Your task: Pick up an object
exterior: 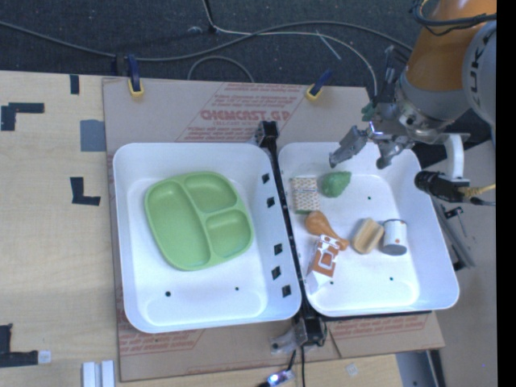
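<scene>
Gripper point(364, 153), fingers spread and holding nothing, at upper right of the frame over the right bin point(419, 290). Just below it lies a green lump point(336, 184), beside a checkered block point(305, 193).

Green divided plate point(198, 219); white bins point(133, 297); orange-banded grey arm point(451, 39).

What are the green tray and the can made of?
Tray: likely molded plastic, matte, uniform light green, soft rounded compartment edges. Can: probably metal, or a toy imitating it; silvery grey with a bright end face. Too small to tell for sure.
</scene>
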Available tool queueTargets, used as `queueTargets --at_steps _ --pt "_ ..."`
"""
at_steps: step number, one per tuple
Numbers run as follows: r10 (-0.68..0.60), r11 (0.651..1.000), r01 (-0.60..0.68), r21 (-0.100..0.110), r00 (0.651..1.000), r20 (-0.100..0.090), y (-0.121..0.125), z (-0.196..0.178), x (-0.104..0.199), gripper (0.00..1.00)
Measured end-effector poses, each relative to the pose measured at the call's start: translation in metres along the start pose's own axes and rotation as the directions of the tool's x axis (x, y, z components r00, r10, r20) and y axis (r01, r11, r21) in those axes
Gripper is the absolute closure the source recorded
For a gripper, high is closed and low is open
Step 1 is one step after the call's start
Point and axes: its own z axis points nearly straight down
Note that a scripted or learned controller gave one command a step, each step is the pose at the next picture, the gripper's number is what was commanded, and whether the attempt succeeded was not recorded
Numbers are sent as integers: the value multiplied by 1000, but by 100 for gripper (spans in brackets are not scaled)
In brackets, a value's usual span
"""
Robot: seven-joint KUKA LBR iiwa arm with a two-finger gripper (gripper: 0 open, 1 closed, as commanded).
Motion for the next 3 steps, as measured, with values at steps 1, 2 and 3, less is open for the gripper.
queueTargets --at_steps 1,2,3 --pt "-3 1000 3 -12 1000 2 2 -7 0 0" --pt "-1 1000 1 -7 1000 3 2 42 -3 0" --pt "0 1000 0 -6 1000 3 1 95 -12 0"
